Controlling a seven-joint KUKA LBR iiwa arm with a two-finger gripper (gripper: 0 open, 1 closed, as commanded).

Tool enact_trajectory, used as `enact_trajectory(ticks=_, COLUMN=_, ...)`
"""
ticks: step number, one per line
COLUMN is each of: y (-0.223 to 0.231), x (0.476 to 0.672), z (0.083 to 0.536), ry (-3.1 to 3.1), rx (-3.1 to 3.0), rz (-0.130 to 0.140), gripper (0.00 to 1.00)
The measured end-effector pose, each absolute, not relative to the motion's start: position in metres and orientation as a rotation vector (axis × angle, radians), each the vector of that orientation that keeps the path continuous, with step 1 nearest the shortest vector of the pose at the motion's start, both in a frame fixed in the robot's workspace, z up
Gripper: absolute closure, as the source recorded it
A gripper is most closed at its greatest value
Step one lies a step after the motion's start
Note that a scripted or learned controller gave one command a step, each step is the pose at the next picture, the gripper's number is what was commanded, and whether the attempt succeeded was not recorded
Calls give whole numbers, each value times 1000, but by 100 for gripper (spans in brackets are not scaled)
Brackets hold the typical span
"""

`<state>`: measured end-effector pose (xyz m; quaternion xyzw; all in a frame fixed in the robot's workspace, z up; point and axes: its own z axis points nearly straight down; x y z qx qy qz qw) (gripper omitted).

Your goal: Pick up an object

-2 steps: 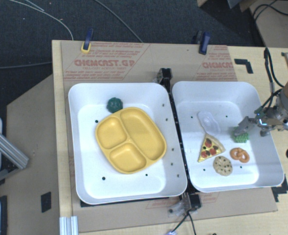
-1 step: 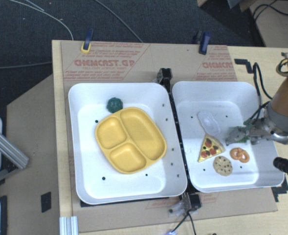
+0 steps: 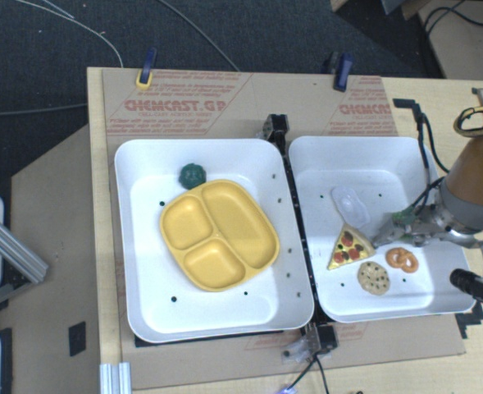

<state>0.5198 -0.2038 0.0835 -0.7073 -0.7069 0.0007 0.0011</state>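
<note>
The right bin (image 3: 372, 158) holds a pizza slice (image 3: 348, 247), a chocolate-chip cookie (image 3: 374, 278), a pretzel (image 3: 402, 259) and a clear plastic piece (image 3: 352, 205). My gripper (image 3: 391, 233) reaches in from the right, low over this bin, just above the pretzel and to the right of the pizza slice. A small green thing (image 3: 403, 216) shows right at the gripper, partly hidden by it. Whether it is held cannot be made out.
The left bin (image 3: 143, 286) holds a yellow divided plate (image 3: 218, 234) and a dark green lump (image 3: 193, 175) at the plate's far edge. A black divider (image 3: 294, 212) runs between the bins. Cables (image 3: 421, 138) hang along the right bin's right side.
</note>
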Motion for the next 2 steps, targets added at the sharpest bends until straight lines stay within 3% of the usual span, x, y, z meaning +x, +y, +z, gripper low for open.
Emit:
enact_trajectory(ticks=1, y=-204, x=521, z=95, ry=-2222, rx=-2223, rz=0, gripper=100)
enact_trajectory(ticks=2, y=-208, x=526, z=139, ry=-2226, rx=-2225, rz=-2, gripper=100)
